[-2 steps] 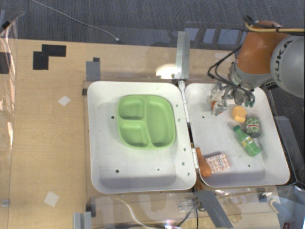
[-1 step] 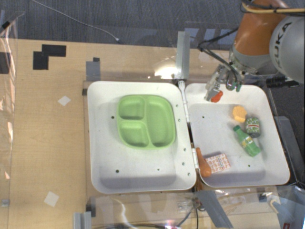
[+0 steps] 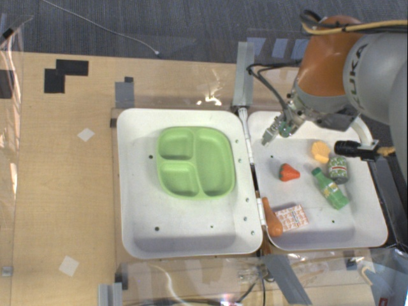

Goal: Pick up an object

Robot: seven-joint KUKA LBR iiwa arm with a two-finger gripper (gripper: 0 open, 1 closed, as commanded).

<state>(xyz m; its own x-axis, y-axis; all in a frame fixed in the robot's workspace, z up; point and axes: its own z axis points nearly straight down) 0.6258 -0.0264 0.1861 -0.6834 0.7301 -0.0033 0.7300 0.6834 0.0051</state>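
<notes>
Orange, carrot-shaped, a toy (image 3: 272, 219) is seen at the near left edge of the right bin (image 3: 363, 234), touching a small red-and-white patterned packet (image 3: 292, 217). Further in, a green bottle (image 3: 331, 188) lies on its side, a small round green tin (image 3: 338, 169) just beside it. A red strawberry-like piece (image 3: 289, 172) rests near the bin's middle, and a yellow lump (image 3: 320, 150) beyond. The gripper (image 3: 278, 130) is held above the far left corner; nothing is seen between its fingers, and their spread cannot be told. A green divided tray (image 3: 195, 162) sits in the left bin (image 3: 137, 228).
</notes>
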